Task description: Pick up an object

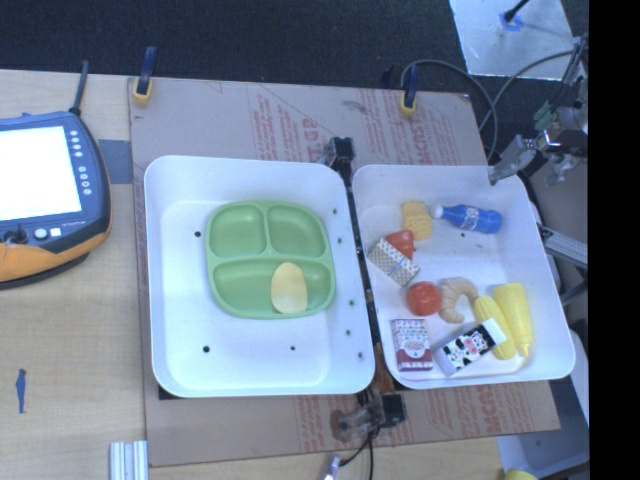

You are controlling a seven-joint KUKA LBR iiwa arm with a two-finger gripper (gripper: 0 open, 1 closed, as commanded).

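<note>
- My gripper (pixel 553 148) hangs at the far right edge of the view, just past the upper right corner of the right bin (pixel 530 200); I cannot tell how it is set, as that part is small and cluttered.
- The left bin (pixel 175 268) holds a green divided plate (pixel 232 268). In the plate's wide lower compartment lies one pale yellow, egg-shaped piece (pixel 289 287). The two upper compartments show bare green.
- The right bin holds all the loose things I could pick:
- a blue bottle (pixel 473 218) lying on its side near the top, its white cap toward the left;
- a yellow lumpy piece (pixel 418 219) just left of the bottle;
- a red piece (pixel 400 241) touching a checkered packet (pixel 391 260) below it;
- a red round piece (pixel 423 297) near the middle, with a tan piece (pixel 458 296) just beside it on the right;
- two yellow pieces side by side toward the right wall, a corn-like one (pixel 514 311) and a longer one (pixel 493 325);
- a small red and white carton (pixel 410 344) at the lower edge, and a black and white cow-patterned carton (pixel 468 348) lying tilted beside it.
- Both bins sit side by side on a brown board on the surface (pixel 70 368); a tablet (pixel 45 188) with an orange base lies to the far left.
</note>
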